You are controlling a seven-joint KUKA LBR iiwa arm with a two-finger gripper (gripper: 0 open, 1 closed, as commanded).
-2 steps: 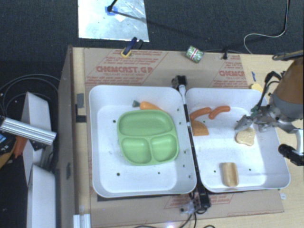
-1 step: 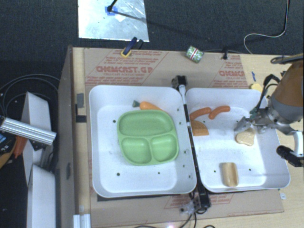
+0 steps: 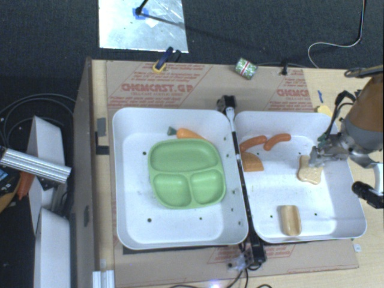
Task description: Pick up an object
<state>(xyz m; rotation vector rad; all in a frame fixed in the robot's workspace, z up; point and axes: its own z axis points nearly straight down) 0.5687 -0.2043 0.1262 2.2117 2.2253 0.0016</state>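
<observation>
Hovering gripper [image 3: 318, 159] touches toast slice [image 3: 310, 173] in right bin [image 3: 342, 227].

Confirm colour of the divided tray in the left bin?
Light green, plain, no pattern. The divided tray shows clearly in the camera view, sitting in the left bin.
</observation>
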